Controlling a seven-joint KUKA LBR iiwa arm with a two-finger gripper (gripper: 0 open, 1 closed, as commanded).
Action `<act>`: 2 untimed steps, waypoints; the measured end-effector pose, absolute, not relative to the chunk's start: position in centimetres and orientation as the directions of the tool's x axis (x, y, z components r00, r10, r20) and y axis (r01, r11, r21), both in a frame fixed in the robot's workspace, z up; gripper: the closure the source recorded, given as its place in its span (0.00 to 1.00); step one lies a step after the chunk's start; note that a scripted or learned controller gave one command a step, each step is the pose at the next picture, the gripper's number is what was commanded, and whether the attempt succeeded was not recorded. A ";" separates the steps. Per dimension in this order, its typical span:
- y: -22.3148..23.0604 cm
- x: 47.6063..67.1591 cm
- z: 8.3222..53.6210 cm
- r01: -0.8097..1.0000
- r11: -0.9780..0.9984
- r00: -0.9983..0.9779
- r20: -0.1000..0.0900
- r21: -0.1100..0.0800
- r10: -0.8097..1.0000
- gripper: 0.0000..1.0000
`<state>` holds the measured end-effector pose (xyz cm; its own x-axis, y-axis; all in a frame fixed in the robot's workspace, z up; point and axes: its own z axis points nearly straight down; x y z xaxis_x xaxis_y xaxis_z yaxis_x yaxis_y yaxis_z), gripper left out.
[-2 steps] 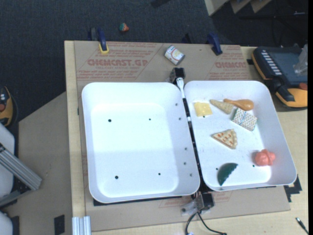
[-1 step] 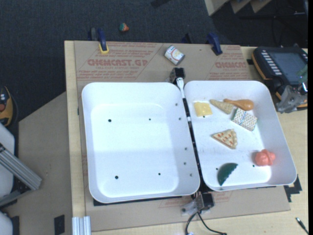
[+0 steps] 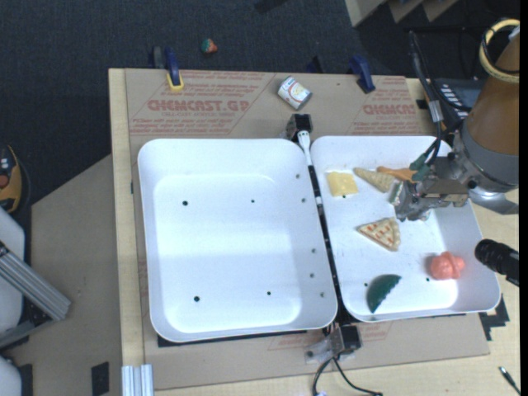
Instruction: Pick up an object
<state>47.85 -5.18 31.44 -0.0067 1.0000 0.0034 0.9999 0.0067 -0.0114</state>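
The right bin [image 3: 462,304] holds several small items: a yellow cheese-like square [image 3: 341,184], a tan wedge with an orange strip [image 3: 381,176], a pizza slice [image 3: 380,233], a pink-red lump [image 3: 445,266] and a dark green leaf-shaped piece [image 3: 382,289]. My gripper [image 3: 410,207] hangs low over the right bin, just right of the tan wedge and up-right of the pizza slice. Nothing shows between its tips.
The left bin [image 3: 165,163] lies beside the right one, with a black divider strip [image 3: 318,213] between them. A small white box [image 3: 294,92] rests on the board behind the bins. Blue clamps [image 3: 173,68] hold the board's back edge.
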 end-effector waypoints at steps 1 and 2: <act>-9.7 48.0 37.5 1.000 -0.004 0.004 -0.003 0.008 1.000 1.00; -11.0 49.7 47.9 1.000 0.001 -0.001 -0.004 0.015 1.000 1.00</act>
